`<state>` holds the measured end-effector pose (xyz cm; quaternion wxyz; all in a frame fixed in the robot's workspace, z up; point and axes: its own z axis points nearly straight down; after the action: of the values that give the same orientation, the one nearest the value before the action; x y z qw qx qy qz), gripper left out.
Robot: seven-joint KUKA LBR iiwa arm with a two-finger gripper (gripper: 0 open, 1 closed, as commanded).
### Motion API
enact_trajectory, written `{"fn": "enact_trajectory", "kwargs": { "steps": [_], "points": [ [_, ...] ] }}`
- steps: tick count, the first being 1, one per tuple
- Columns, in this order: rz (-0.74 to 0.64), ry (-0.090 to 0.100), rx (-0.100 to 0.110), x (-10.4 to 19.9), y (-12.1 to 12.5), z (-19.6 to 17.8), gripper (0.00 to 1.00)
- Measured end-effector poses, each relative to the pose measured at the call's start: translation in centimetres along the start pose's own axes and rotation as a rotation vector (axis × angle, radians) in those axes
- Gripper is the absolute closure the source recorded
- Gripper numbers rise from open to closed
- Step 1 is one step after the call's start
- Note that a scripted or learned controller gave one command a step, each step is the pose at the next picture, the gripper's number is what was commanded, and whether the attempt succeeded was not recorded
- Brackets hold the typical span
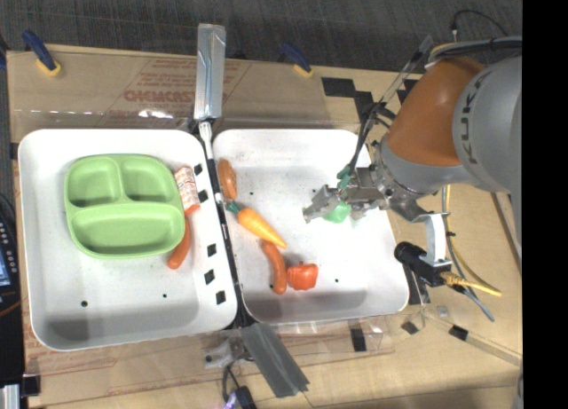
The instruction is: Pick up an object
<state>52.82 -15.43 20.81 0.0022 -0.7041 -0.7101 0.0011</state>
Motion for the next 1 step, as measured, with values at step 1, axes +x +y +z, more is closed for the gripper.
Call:
{"fn": "enact_trajectory", "kwargs": {
  "steps": [1],
  "points": [
    [-0.072, -0.005, -0.021, 4.14, 3.64, 9.83, 0.0]
  ]
}}
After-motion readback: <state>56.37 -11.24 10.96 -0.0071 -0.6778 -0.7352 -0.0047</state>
